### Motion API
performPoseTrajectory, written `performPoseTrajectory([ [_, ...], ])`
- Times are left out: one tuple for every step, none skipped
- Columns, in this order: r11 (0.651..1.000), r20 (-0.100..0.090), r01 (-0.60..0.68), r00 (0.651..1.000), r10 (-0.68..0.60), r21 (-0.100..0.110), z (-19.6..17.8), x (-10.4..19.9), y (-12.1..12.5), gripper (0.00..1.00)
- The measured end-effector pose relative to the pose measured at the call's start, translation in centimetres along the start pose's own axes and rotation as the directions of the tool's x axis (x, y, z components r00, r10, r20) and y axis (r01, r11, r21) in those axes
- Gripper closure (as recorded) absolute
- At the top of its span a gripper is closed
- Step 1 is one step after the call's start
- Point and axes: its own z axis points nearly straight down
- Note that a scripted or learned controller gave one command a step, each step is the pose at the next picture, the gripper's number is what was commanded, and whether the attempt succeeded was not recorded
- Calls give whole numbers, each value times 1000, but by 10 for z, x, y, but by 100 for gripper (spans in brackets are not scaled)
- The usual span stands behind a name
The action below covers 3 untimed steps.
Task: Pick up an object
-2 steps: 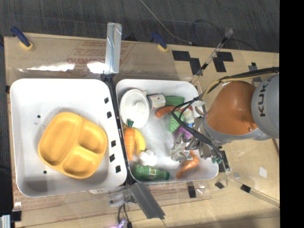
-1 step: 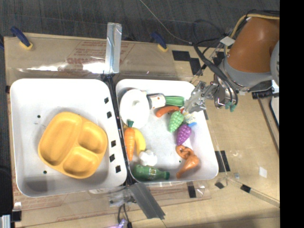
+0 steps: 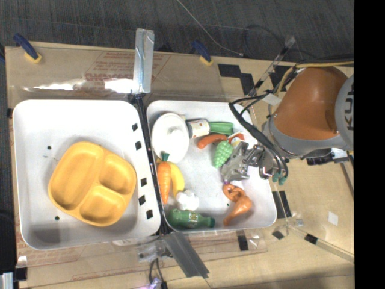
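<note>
Camera view from above the bench: 2 shallow white bins lay side by side, the left bin [image 3: 24, 161] bearing 1 yellow compartmented plastic tray [image 3: 91, 182], the right bin [image 3: 264, 212] crowded with toy food. The grey arm with its orange band [image 3: 310, 104] reached in from the right, and its metal two-finger gripper [image 3: 239, 164] hung low over the right half of the right bin. Whether the claw was spread or pressed together could not be told — cables and linkage blurred its tip, and nothing could be seen between the tips.

Nearest candidates for the pick were the green knobbly toy vegetable [image 3: 222, 153], just beside the gripper on its left, and the orange-red curved toy piece [image 3: 236, 200], just below it. Farther left lay an orange toy carrot [image 3: 163, 179] touching a yellow toy banana [image 3: 177, 177], a white round lid-like dish [image 3: 169, 134] and a dark green toy bottle [image 3: 190, 219] along the near wall.

To do the step well, the descent would best be centred on 1 item only — probably the green vegetable — with the claw straddling its narrow axis, clear of the red toy pepper [image 3: 210, 140] beside it.
</note>
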Motion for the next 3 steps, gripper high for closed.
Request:
performPoseTrajectory([
  [969, 2, -246, 969, 246, -1, 53, -52, -3, 100],
  [951, 10, -309, 951, 309, -6, -32, -61, 75, 100],
  [923, 1, -384, 923, 384, -1, -15, 2, 103, 100],
])
